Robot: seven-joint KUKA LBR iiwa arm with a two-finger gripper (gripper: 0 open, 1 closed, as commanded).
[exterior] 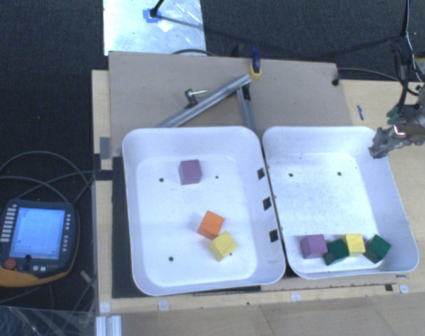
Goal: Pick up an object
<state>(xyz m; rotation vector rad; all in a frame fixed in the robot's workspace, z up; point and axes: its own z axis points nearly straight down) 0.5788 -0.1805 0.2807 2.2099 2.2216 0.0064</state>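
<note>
The left bin (138, 187) holds a purple cube (190, 171) near its back, plus an orange cube (211, 224) and a yellow cube (223, 246) touching each other lower down. Along the front wall of the right bin (391, 187) lie a purple cube (313, 246), a dark green cube (335, 251), a yellow cube (355, 243) and another dark green cube (377, 248). My gripper (381, 144) hangs at the right bin's back right rim, far from all the cubes, with nothing visible between its fingers.
A metal bar (201, 102) lies on the brown board behind the bins. A teach pendant (31, 240) with cables sits left of the bench. Black clips (267, 203) join the two bins along their shared edge.
</note>
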